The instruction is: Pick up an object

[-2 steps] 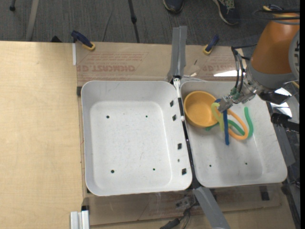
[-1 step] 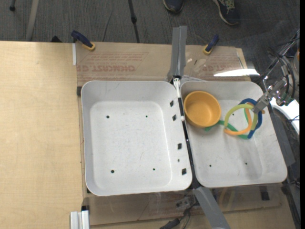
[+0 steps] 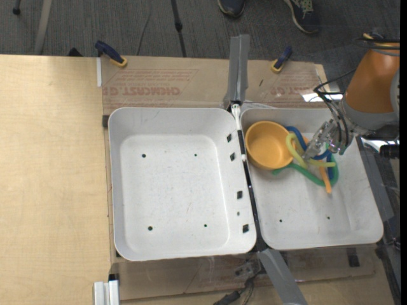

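Observation:
A set of measuring cups lies in the right bin (image 3: 356, 221), near its back left. The biggest, an orange-yellow cup (image 3: 267, 146), faces up. From it, green (image 3: 311, 175), blue (image 3: 297, 136) and orange handles (image 3: 327, 182) fan out to the right. My gripper (image 3: 322, 145) is low over those handles, right of the cup, and hides part of them. Nothing is visibly lifted off the bin floor.
The left bin (image 3: 175, 183) lies beside the right one, with a grey divider rail (image 3: 239, 75) running back between them. Behind both is cardboard with two clamps (image 3: 111, 53). A person's shoes (image 3: 299, 2) stand beyond the bench.

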